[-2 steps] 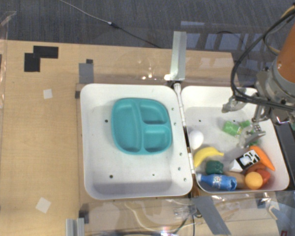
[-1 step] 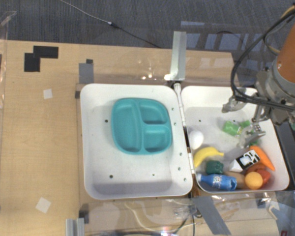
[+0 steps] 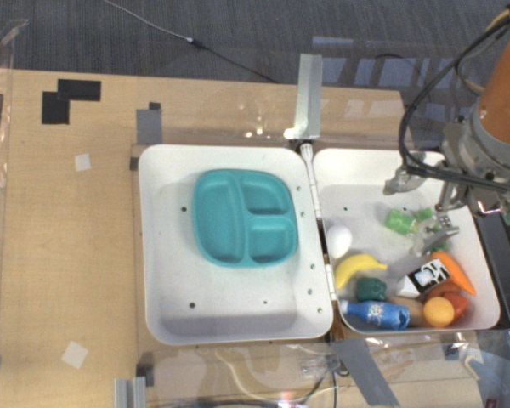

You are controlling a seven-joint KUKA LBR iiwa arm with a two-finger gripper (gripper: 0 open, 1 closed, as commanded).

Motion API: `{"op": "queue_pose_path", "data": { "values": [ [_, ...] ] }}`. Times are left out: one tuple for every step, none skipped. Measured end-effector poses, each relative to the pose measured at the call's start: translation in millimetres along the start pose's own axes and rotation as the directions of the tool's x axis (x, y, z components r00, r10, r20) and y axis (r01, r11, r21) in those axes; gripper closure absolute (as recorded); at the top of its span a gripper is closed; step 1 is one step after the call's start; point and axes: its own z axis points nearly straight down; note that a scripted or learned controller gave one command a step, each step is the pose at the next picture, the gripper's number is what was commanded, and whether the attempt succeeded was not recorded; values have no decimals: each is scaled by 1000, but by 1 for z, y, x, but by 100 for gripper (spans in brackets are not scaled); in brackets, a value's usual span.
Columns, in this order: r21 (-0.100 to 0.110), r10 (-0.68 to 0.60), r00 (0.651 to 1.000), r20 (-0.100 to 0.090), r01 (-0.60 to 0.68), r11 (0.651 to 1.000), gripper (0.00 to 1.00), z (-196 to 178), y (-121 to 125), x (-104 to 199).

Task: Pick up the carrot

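The orange carrot [image 3: 456, 272] lies slanted near the right wall of the right bin [image 3: 357, 177], among a pile of toys. My gripper [image 3: 434, 235] hangs just above and left of the carrot's upper end, pointing down into the bin. Its fingers look open and nothing sits between them. A black-and-white tagged block [image 3: 428, 274] touches the carrot's left side.
Around the carrot lie an orange ball [image 3: 439, 312], a blue bottle [image 3: 376, 314], a dark green item [image 3: 371, 289], a yellow banana [image 3: 359, 268], a white egg [image 3: 337, 240] and a green piece [image 3: 404, 221]. The left bin [image 3: 161, 253] holds a teal divided plate [image 3: 242, 217].
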Motion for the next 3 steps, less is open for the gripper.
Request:
{"op": "queue_pose_path", "data": {
  "values": [
    [0, 0, 1000, 0, 0, 1000, 0, 0, 0, 0],
    [0, 0, 1000, 0, 0, 1000, 0, 0, 0, 0],
    [0, 0, 1000, 0, 0, 1000, 0, 0, 0, 0]
  ]
}}
